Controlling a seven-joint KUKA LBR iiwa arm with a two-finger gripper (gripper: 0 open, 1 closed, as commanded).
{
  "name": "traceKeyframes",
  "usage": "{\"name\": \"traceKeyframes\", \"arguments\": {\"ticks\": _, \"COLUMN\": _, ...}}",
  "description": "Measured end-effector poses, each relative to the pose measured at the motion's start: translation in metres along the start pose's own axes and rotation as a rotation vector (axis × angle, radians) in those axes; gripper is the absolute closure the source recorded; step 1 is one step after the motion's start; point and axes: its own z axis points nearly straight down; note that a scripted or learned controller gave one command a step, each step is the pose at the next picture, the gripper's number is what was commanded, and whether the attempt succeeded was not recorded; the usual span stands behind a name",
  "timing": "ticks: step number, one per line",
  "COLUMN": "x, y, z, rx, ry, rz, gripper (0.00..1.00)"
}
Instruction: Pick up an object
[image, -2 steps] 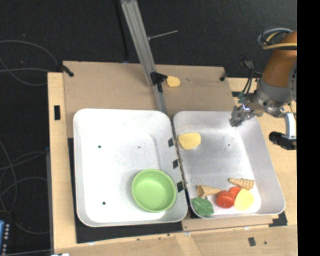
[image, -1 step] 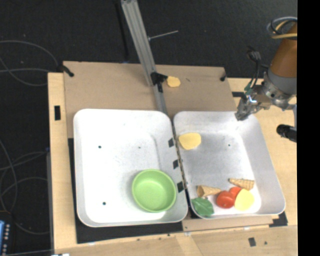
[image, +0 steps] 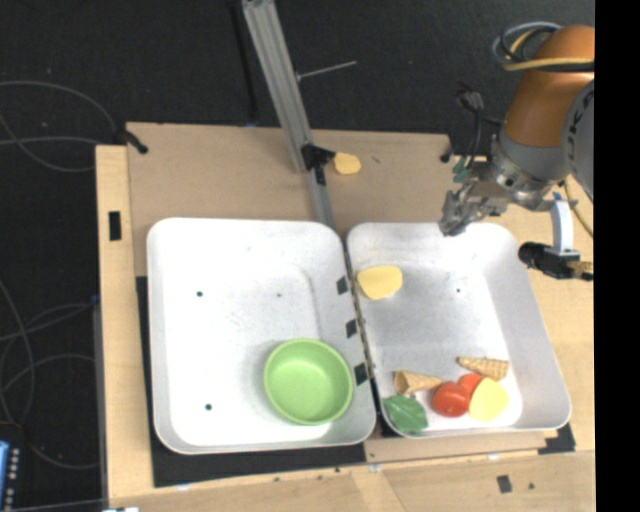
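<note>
The arm (image: 545, 90) is being cut off at the right edge, and its gripper (image: 458, 218) is being seen as a small dark shape over the far rim of the right bin (image: 500, 300); whether the jaws are open or closed cannot be told. Nothing is being seen held. In the right bin a pale yellow piece (image: 380, 282) is lying near the left wall, and two cones (image: 484, 367), a red item (image: 452, 398), a yellow item (image: 489, 401) and a green leaf-like item (image: 406, 412) are crowding the near corner. A green bowl (image: 308, 381) is sitting in the left bin (image: 230, 290).
</note>
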Motion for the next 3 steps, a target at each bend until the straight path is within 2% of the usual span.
{"name": "traceKeyframes", "arguments": {"ticks": 1, "x": 0.053, "y": -0.007, "z": -0.013, "rx": 0.001, "ry": 0.001, "rz": 0.000, "gripper": 1.00}}
{"name": "traceKeyframes", "arguments": {"ticks": 3, "x": 0.161, "y": -0.014, "z": 0.002, "rx": 0.003, "ry": -0.001, "rz": 0.001, "gripper": 1.00}}
